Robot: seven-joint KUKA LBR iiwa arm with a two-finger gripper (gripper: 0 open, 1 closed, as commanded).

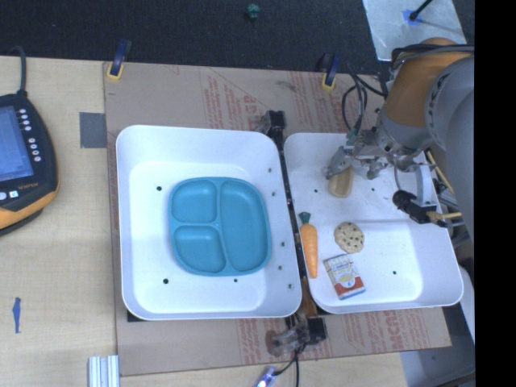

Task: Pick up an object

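Pale wood worktop (pixel 64 280) is carrying a brown cardboard sheet (pixel 201 95), clipped at its far edge, and the two white bins are sitting on that sheet side by side. I am seeing the left bin (pixel 137 168) holding a blue divided plate (pixel 219 225), lying flat near its middle. A teach pendant (pixel 20 164) is resting on the wood at the far left.

Over in the right bin (pixel 419 272), I am looking at four small things. A toy carrot (pixel 309 246) is lying along the bin's left wall, green top pointing away from me. Just beside it to the right a chocolate-chip cookie (pixel 349 236) is lying flat, and nearer to me a small red and white carton (pixel 343 277) is lying tilted. A tan, bread-like piece (pixel 342 184) is sitting further back in that bin.

My arm (pixel 427 87) is reaching in from the right, and the hand (pixel 345 166) is sitting low over the back of the right bin, right at the tan piece and seeming to touch its top. I cannot tell whether the hand is open or closed, nor whether it is gripping that piece.
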